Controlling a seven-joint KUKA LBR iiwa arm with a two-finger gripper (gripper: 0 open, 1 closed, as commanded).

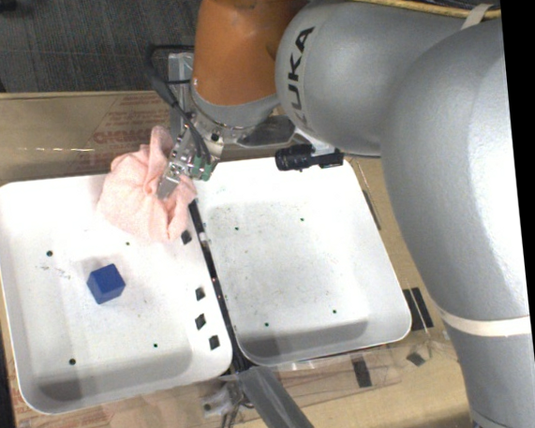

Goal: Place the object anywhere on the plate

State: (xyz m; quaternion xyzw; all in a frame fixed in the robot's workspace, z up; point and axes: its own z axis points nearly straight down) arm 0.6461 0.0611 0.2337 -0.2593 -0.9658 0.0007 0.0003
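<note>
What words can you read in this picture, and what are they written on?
"KUKA": black letters running up the side of the grey arm; the last letters curve out of sight.
Faint red print on the cardboard behind the left bin: too washed out to read.
The blue cube, pink cloth and right bin show no writing.

Crumpled pink cloth (141, 195): lay in the left shallow white bin (38, 372), at its far right corner, draped against the rim. Small blue cube (106, 282): same bin, nearer the camera. Right shallow white bin (374, 245): adjoined.
</note>
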